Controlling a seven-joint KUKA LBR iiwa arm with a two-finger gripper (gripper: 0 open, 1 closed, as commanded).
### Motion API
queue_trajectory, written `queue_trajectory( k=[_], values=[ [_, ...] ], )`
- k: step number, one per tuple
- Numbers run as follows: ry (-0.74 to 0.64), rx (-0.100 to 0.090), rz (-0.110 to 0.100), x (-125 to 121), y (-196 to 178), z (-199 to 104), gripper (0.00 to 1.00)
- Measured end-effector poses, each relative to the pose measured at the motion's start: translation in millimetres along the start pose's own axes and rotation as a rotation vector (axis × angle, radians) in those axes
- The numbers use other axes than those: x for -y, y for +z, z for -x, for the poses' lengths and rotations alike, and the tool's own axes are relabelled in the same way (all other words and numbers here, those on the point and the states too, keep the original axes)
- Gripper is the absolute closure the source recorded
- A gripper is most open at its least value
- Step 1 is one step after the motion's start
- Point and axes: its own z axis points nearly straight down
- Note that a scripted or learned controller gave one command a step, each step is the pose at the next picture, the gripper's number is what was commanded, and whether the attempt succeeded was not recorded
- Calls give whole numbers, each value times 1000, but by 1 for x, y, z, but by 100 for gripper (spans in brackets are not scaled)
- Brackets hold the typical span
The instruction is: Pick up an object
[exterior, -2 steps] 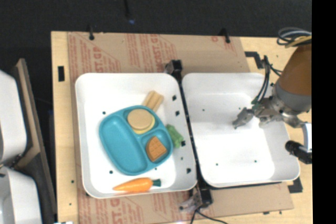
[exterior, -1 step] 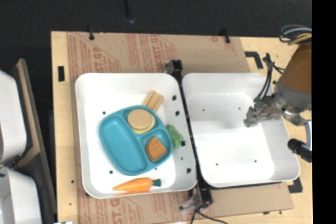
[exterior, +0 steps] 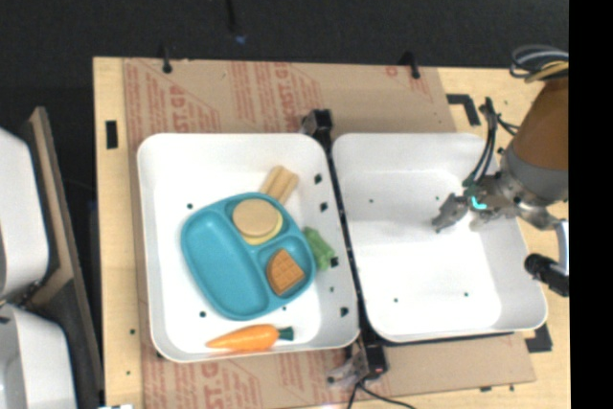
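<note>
Reaching in from three o'clock, the arm (exterior: pixel 541 144) hangs its claw (exterior: pixel 458 214) over the right bin (exterior: pixel 421 302), its fingers spread and gripping nothing. At nine o'clock from it, the left bin (exterior: pixel 168 168) holds a blue divided tray (exterior: pixel 225 268) carrying a round cracker (exterior: pixel 257 218) and a brown waffle piece (exterior: pixel 285 271). A tan block (exterior: pixel 281 182) sits at the tray's twelve o'clock, a green piece (exterior: pixel 320 249) at three, an orange carrot (exterior: pixel 247 337) at six

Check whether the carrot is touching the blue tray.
Apart. The camera view shows a strip of white bin floor between the carrot and the blue tray, whose near edge ends above it.
</note>
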Motion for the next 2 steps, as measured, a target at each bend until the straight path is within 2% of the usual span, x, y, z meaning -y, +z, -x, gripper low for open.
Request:
queue_trajectory(
  k=[1,2],
  values=[
    [1,0,1,0,-10,1,100],
    [1,0,1,0,-10,1,0]
  ],
)
